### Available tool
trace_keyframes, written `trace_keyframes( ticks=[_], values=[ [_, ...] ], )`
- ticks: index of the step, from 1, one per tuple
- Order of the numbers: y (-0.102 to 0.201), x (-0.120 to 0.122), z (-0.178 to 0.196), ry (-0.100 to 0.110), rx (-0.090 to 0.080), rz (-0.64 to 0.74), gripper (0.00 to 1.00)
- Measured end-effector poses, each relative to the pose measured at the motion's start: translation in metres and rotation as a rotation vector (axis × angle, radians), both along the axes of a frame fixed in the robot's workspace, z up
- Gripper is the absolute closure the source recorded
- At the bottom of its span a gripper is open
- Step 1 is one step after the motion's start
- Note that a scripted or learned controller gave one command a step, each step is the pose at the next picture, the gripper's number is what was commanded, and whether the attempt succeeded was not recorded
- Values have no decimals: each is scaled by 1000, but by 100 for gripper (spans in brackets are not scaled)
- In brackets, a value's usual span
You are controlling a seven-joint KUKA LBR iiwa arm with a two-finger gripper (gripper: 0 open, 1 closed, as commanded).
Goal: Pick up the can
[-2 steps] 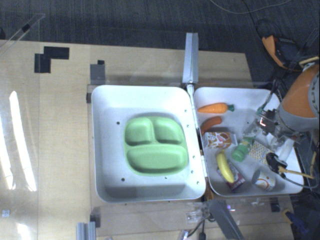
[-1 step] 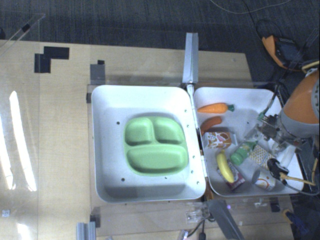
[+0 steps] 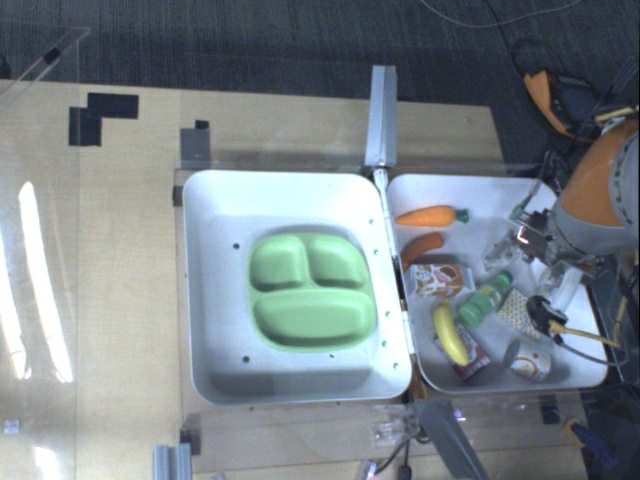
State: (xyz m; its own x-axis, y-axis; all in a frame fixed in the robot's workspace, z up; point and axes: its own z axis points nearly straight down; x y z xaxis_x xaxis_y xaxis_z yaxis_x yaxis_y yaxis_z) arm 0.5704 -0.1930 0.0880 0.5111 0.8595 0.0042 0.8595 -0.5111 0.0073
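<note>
Camera view: two white bins side by side. Left bin [image 3: 205,268] has a green tray [image 3: 310,290] at its centre, three compartments. Right bin [image 3: 480,186] holds the clutter.

Arm [image 3: 600,193] comes in from 3 o'clock, orange band on top, wrist over the bin's right side. Gripper [image 3: 520,236] sits at about 2 o'clock in the right bin. Can't tell the finger state, too small and cluttered there. Nothing visibly held.

Can [image 3: 530,363] lies on its side at about 5 o'clock in the right bin, near the front wall, well apart from the gripper.

Other items in the right bin: carrot [image 3: 430,216] at 11 o'clock, sausage [image 3: 422,247] just below it, carton [image 3: 437,280] at 9 o'clock, green bottle [image 3: 485,301] near the centre, tilted, banana [image 3: 450,333] at 7 o'clock, just beside the bottle's lower end.
</note>
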Motion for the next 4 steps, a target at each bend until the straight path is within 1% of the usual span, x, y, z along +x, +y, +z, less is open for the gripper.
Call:
trace_keyframes(
  ticks=[1,2,3,4],
  values=[
    [0,0,0,0,0,0,0],
    [-2,-52,1,-2,4,-9,0],
    [-2,-77,1,-6,2,-20,0],
    [-2,-75,12,-11,1,-19,100]
  ],
)
